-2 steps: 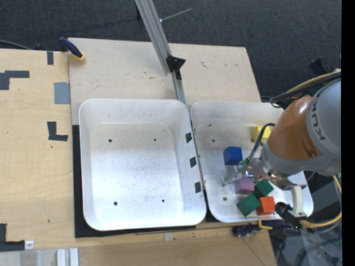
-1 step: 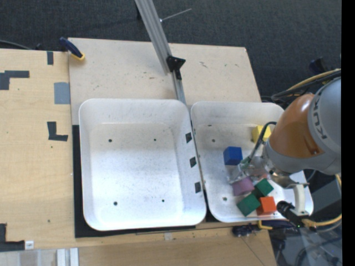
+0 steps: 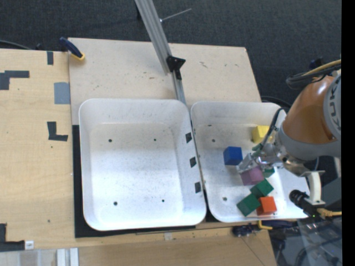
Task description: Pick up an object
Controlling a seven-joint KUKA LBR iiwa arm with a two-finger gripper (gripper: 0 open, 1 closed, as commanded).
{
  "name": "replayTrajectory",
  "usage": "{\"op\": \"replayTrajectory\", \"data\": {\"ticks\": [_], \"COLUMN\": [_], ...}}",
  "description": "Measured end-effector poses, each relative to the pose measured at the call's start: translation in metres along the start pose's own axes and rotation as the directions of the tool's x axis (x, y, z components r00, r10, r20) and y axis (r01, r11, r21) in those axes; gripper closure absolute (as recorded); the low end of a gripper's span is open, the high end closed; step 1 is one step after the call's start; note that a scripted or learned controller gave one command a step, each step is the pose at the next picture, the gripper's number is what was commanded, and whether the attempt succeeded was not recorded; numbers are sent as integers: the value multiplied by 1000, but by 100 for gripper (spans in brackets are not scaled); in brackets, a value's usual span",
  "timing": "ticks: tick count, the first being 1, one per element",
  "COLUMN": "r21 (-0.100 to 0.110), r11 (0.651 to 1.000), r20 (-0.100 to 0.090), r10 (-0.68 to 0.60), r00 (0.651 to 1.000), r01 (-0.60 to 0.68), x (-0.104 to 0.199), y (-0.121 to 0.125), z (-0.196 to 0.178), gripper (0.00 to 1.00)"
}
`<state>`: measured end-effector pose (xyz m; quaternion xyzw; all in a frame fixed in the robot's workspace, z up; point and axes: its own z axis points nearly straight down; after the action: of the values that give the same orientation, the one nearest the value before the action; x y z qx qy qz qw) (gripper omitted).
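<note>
I had the gripper [image 3: 250, 164] down in the right bin [image 3: 222, 115], parked right over the purple block [image 3: 253, 175], probably because it sat out in the open middle of the pile. Honestly couldn't tell how the gripper was set from this angle. The purple one looked small, pale and matte, wedged between the blue cube [image 3: 232, 155] on its far left and the green blocks [image 3: 255, 197] nearer me.
</note>
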<state>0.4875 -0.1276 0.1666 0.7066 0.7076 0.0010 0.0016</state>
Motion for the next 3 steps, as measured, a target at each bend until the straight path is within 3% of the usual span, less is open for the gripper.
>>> {"op": "replayTrajectory", "data": {"ticks": [2, 3], "r21": [2, 5], "r11": [1000, 1000], "r20": [0, -3], "r10": [0, -5], "r00": [1000, 1000], "r01": [0, 5], "x": [-10, 44], "y": [3, 9], "z": [-80, -86], "gripper": [100, 100]}}
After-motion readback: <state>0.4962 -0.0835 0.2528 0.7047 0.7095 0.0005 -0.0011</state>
